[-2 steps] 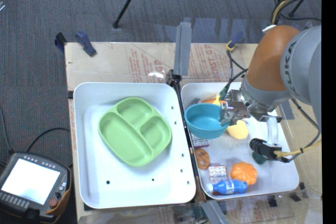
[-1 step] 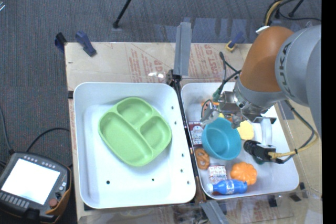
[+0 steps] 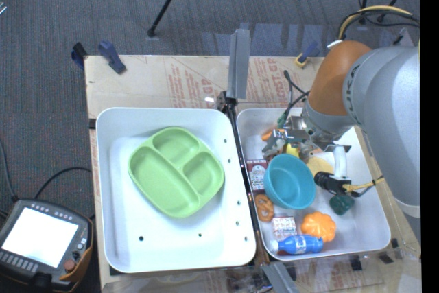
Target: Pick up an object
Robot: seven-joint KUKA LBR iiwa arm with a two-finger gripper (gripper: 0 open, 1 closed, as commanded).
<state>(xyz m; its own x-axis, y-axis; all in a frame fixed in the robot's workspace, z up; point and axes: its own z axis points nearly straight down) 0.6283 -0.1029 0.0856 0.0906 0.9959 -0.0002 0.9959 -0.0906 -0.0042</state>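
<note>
Orange band and grey wrist are hanging low over the right bin [image 3: 381, 233], and I am reading the gripper [image 3: 291, 137] as sitting down among the clutter at that bin's far left corner. From up here its metal parts are crowding together with a bit of yellow and orange stuff beneath them, so I cannot tell how it is set or whether anything is caught in it; I am not counting anything as held.

I am taking the target to be whatever lies under the wrist, since the task names no single object. The candidates are all packed into the right bin: a blue bowl [image 3: 291, 180] sitting just beside the gripper on the near side, a pretzel [image 3: 263, 205] touching the bowl's left rim, an orange pumpkin-like toy [image 3: 319, 225] nearer to me, a blue bottle [image 3: 298, 244] lying on its side along the near wall, and a dark green piece [image 3: 341, 202] to the bowl's right. That crowding is probably why the arm is coming in steep: a slanted approach would be knocking the bowl.

The left bin [image 3: 110, 147] is holding a green divided plate [image 3: 177, 171], lying flat and well apart from the arm.

I am judging the grasp as not yet proven.
</note>
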